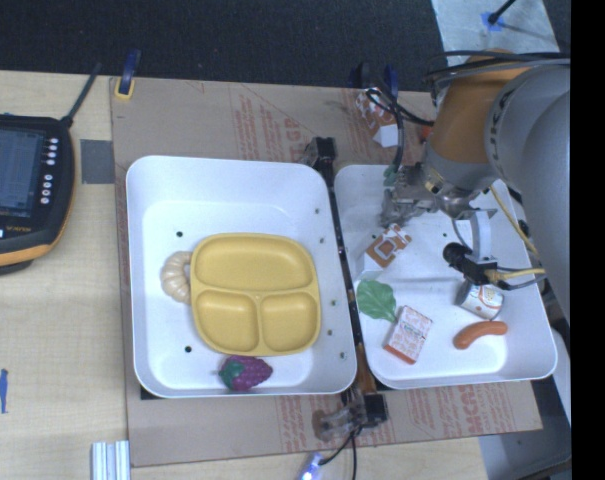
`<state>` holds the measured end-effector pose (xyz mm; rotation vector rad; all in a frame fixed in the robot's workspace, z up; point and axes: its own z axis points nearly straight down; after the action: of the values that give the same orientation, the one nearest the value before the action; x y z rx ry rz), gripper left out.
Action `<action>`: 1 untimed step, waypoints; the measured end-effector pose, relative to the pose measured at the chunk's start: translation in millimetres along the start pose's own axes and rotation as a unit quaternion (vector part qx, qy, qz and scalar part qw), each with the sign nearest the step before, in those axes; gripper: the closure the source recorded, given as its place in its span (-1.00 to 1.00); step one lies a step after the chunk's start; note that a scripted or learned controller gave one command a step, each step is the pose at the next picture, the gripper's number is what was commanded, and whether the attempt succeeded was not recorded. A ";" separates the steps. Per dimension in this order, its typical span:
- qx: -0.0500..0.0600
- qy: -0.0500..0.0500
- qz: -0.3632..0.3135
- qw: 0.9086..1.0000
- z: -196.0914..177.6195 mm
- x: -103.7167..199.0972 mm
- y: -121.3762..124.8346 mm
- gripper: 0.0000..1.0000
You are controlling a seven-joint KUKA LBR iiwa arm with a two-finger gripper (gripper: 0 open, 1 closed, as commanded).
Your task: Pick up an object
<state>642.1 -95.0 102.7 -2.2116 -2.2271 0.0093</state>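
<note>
Your gripper [407, 208] hangs low over the right bin [522, 363], just above a small brown packet [387, 247] lying there. You cannot tell whether it is open or closed. Nothing looks lifted, so 2 steps likely remain: grasp and raise.

The yellow tray [254, 293] fills most of the left bin [147, 183], so your open floor there is the strip beyond the tray's far edge and a narrow lane on its right. A beige shell [175, 275] touches its left edge; a purple grape bunch [244, 372] sits just in front. Right of the tray, past the bin walls, the right bin [522, 368] is crowded with a green leaf [376, 299], red carton [409, 333], sausage [479, 334] and brown packet [387, 246], and the arm [502, 138] hangs over its far side.
</note>
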 end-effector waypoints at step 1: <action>0.000 0.000 0.000 1.000 0.1 0.0 -0.1 -1.00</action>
<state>642.1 -95.0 102.6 -2.2113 -2.2273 0.0098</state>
